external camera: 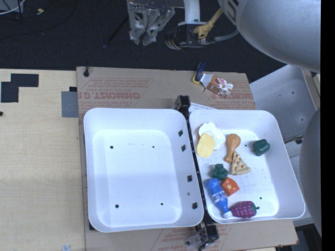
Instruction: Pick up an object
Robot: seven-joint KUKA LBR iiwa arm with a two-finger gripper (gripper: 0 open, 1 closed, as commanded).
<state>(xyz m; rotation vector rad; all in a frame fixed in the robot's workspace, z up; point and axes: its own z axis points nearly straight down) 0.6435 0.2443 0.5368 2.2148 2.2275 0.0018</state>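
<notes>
Right bin (277, 140) is holding the toys: yellow slice (205, 145), drumstick (232, 146), pizza wedge (239, 164), green pepper (260, 147), blue bottle (217, 195), grapes (243, 209). Gripper (148, 29) is hanging well above the bin's far edge, off the worktop, nothing between its fingers; open or closed, cannot tell. Left bin (94, 140) is sitting beside it.

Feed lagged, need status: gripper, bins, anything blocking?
Gripper high behind bins, nothing between fingers. Toys bunched in right bin: bottle, grapes, pizza slice, drumstick. Nothing blocking.

Toy food crowds the right bin (282, 156).
The gripper (149, 27) hangs above the counter (36, 156), beyond both bins.
</notes>
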